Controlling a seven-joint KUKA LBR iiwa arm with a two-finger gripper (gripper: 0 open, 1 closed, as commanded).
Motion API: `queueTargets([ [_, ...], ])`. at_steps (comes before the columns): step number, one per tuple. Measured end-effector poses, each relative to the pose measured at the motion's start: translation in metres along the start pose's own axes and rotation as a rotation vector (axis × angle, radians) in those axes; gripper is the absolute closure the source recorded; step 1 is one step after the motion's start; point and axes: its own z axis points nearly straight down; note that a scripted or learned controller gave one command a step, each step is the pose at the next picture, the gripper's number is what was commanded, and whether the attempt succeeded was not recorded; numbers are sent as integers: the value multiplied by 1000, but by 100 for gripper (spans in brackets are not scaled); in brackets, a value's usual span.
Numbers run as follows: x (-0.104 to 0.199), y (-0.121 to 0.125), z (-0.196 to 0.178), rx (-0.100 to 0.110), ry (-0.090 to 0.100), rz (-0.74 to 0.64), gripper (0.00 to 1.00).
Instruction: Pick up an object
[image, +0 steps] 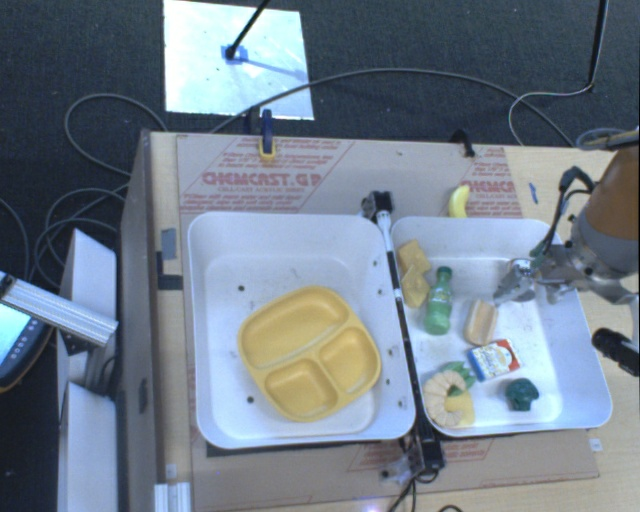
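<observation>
I can't tell how my gripper stands; descending near the bread slice, it may skid off.

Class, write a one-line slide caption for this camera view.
Robot hand above right white bin of toy foods near green plastic bottle; yellow divided tray fills left bin.

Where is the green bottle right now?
The green bottle lies in the right bin, near its left wall, between a yellow block and a tan piece.

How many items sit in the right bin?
6: yellow block upper left, green bottle, tan piece, carton, yellow-green toy, dark green piece. The arm may hide more.
</observation>
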Motion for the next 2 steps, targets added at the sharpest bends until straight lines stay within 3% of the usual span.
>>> queueTargets([
  [1,30,-6,102,-3,-1,-1,0],
  [2,29,-5,92,-5,-1,-2,100],
])
